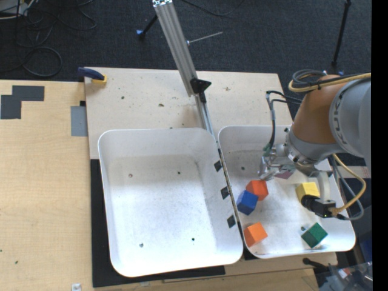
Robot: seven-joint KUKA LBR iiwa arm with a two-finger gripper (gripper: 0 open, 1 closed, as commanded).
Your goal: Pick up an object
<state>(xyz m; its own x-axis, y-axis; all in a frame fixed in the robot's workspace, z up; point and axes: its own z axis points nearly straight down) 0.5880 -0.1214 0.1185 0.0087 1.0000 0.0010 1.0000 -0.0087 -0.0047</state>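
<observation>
Pincer [268,172] hangs low in the right bin [242,139], just above the red-orange block [258,188]; its grip state — cannot tell.

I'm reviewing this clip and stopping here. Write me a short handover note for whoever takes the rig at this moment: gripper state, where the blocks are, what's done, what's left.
Gripper: low in the right bin, just above the red-orange block; fingers too blurred to judge, nothing visibly held.
Blocks, all in the right bin: red-orange block touching the blue block; orange block near the front edge; yellow block and green block on the right side.
Left bin: no blocks in it.
Done: arm is positioned over the blocks.
Left: grasp one block and lift it.
</observation>
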